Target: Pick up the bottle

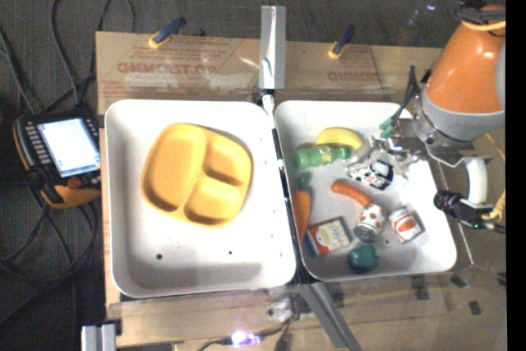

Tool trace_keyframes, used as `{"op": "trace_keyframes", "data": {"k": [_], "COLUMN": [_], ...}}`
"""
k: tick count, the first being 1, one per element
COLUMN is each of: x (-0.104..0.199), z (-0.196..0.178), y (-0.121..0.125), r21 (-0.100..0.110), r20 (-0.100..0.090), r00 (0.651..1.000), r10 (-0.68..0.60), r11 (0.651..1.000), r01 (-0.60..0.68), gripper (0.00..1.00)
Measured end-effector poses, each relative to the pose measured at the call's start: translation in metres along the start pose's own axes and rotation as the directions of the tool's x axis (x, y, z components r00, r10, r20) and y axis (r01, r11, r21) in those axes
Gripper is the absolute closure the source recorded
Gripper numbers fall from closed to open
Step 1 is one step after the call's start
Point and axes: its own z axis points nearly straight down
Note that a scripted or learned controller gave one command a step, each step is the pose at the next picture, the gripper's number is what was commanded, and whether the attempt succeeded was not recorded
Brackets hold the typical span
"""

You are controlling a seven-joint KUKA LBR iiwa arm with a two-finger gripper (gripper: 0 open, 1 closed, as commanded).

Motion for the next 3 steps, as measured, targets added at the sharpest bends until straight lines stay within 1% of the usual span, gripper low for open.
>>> {"op": "trace_keyframes", "data": {"k": [1, 2, 3], "x": [0.022, 0.023, -0.011], "z": [0.113, 0.151, 0.153], "y": [0.059, 0.083, 0.099], "r21": [0.001, -0.016, 0.004], "r20": [0.001, -0.003, -0.004], "r00": [0.999, 0.969, 0.957], "r10": [-0.039, 0.248, 0.289], "r11": [0.999, 0.969, 0.957], "r01": [0.039, -0.248, -0.289], "gripper": [0.0, 0.0, 0.0]}}
